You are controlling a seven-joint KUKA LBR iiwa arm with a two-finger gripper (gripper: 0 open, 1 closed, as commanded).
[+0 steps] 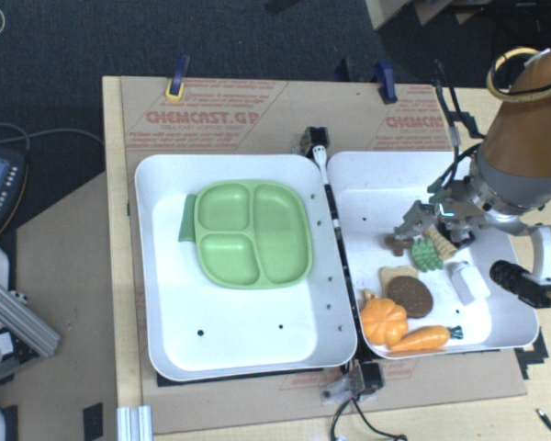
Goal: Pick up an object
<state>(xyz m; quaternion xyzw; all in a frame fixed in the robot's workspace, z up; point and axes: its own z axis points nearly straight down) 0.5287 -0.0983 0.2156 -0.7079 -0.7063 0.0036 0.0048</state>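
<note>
A green tray (253, 232) lies in the left bin (165, 329). Two clamps, yellow (175, 83) and blue (385, 82), grip the board (285, 118).

Pale green on the divided plate (253, 233) — white on both bins (165, 246). Orange on the pumpkin (384, 321) and carrot (419, 339), brown on the cookie (410, 296), green on the broccoli (428, 255) — tan with red print on the desk (211, 118).
</note>
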